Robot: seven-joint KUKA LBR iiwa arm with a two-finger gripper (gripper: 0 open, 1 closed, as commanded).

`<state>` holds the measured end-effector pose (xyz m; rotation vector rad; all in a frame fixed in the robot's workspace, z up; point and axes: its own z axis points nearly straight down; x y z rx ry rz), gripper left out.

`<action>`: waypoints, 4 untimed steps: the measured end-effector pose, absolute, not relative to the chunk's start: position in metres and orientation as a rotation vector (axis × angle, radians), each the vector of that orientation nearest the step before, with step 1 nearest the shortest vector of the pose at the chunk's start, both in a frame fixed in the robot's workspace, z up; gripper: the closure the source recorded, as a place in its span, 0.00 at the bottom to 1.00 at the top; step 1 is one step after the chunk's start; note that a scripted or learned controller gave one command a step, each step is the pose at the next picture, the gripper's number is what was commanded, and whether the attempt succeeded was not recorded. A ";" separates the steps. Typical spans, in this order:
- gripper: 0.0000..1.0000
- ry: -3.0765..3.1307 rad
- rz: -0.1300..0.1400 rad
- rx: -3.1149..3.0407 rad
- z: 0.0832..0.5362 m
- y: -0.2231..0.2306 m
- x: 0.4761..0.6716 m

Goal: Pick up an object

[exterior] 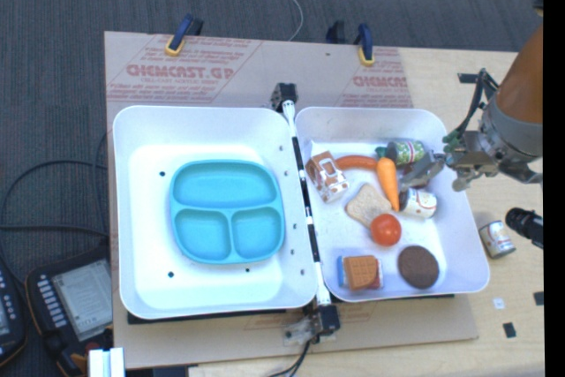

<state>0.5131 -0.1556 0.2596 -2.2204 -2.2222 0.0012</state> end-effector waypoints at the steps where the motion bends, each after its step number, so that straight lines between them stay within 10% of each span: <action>1: 0.00 -2.224 -0.008 -2.213 0.105 -0.216 0.512; 2: 0.00 -2.229 -0.005 -2.233 0.089 -0.161 0.487; 3: 1.00 -2.229 -0.007 -2.233 0.099 -0.160 0.488; 4: 0.00 -2.229 -0.007 -2.232 0.099 -0.160 0.488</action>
